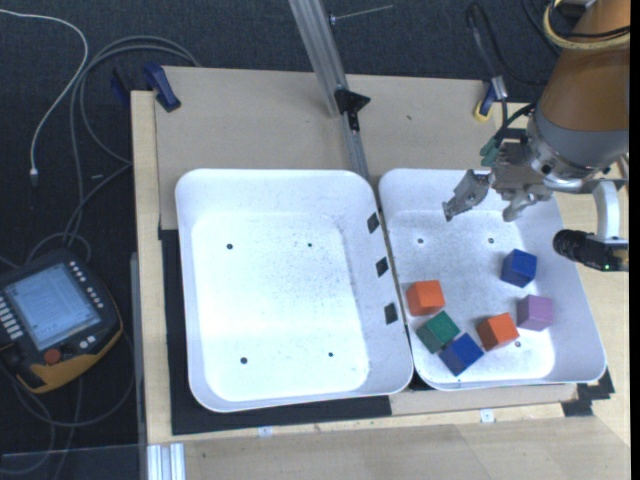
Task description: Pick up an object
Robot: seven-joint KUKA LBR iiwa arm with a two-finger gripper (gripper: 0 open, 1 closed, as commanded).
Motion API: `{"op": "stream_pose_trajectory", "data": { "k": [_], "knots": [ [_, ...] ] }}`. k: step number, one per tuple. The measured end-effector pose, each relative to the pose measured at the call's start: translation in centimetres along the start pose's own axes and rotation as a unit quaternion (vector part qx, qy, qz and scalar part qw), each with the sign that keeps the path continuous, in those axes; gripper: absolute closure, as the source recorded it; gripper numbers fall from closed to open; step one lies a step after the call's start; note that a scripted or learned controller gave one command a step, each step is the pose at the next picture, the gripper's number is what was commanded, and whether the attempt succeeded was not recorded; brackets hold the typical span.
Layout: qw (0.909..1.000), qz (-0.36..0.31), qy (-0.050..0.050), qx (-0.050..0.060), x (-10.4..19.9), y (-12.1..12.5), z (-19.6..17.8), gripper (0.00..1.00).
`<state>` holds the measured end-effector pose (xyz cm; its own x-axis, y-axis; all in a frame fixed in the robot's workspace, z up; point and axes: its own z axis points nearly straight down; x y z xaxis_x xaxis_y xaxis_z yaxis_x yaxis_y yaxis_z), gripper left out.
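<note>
At the far left, on the dark floor beside the bench, a handheld control pad (52,315) lies with its screen lit, and cables (70,88) loop above it. Next comes the wooden bench (260,118), with a blue clamp (160,88) at its upper left corner. The left bin (200,193) sits on it, its white floor speckled, with wide open room from rim to rim. A slim metal rail (315,33) slants down from the top and ends at the seam where the two bins meet, their rims touching there.

The right bin (400,193) holds six blocks, all gathered in its lower half. An orange block (426,296) sits near the seam, with a green block (437,330) just below it and a blue block (462,353) touching the green one near the bin's bottom rim. Further right, a second orange block (496,331) lies just beside a purple block (537,312), which sits close to the right rim. A second blue block (519,268) stands apart above them. The upper part of this bin is open floor.

The gripper (482,204) hangs over that open upper area, its two fingers spread apart with nothing between them, well clear of every block. The arm (590,88) reaches in from the right.
</note>
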<state>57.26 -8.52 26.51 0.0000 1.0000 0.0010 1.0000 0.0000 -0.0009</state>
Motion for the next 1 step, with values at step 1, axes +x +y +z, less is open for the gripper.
{"op": "stream_pose_trajectory", "data": {
  "k": [1],
  "knots": [
    [1.0,0.0,0.001,0.005,-0.39,-5.8,13.34,0.0]
  ]
}}
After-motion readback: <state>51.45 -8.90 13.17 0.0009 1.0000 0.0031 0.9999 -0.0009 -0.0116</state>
